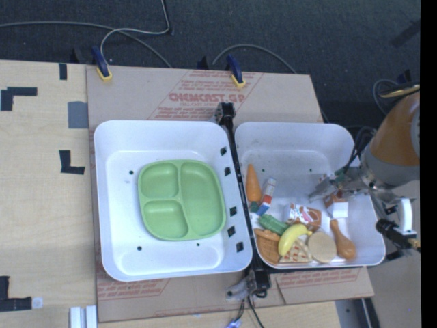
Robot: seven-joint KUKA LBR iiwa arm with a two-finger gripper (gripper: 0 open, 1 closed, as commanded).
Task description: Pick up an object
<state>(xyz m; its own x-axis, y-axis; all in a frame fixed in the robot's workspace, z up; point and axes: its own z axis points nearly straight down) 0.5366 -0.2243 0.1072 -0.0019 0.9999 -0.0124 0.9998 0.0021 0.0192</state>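
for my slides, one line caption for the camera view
Gripper reaches into the right bin of toy food; green plate in the left bin.

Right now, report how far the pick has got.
Done: the gripper has reached into the right bin. In hand: nothing visible between the jaws, which sit over bare bin floor. Left: grasp and lift one item; the carrot, banana and drumstick lie in the bin, and the green plate lies in the left bin.

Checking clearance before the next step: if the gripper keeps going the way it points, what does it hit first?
The two-finger gripper points left over the right white bin's bare floor; the slim orange carrot looks first in line, though depth is unclear.
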